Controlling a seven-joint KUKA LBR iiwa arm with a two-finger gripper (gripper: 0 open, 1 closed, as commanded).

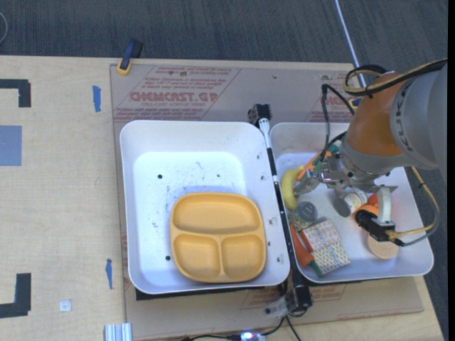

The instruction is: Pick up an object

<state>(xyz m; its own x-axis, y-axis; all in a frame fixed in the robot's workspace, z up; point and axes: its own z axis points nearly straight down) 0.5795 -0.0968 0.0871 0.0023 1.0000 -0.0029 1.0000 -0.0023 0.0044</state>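
Nearest, a yellow divided plate [218,234] lies in the left bin [135,190]. In the right bin [419,261], a patterned block [325,244] lies by a grey disc [306,210] and a banana [288,188]. The tool [321,180] hangs above that clutter; whether it grips anything I cannot tell.

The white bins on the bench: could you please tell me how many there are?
2. The left bin holds a yellow divided tray. The right bin sits beside it, under the arm, and holds a clutter of small objects.
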